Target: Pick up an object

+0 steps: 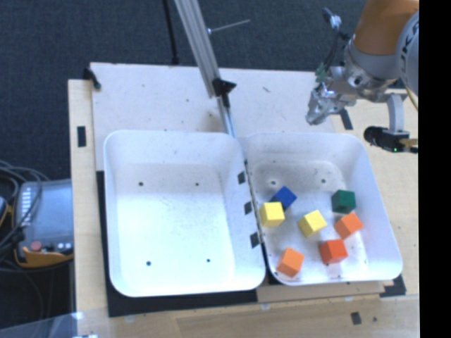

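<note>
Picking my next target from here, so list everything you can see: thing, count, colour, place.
Blue cube: 1, right bin, upper middle.
Yellow cubes: 2, right bin, centre.
Green cube: 1, right bin, right side.
Orange cubes: 2, right bin, right side and near front.
Red cube: 1, right bin, front right.
Right bin: 1, white.
Left bin: 1, white.
Aluminium pole: 1, silver, behind bins.
Arm: grey, orange band, upper right.
Gripper: above the right bin's far edge.
</note>
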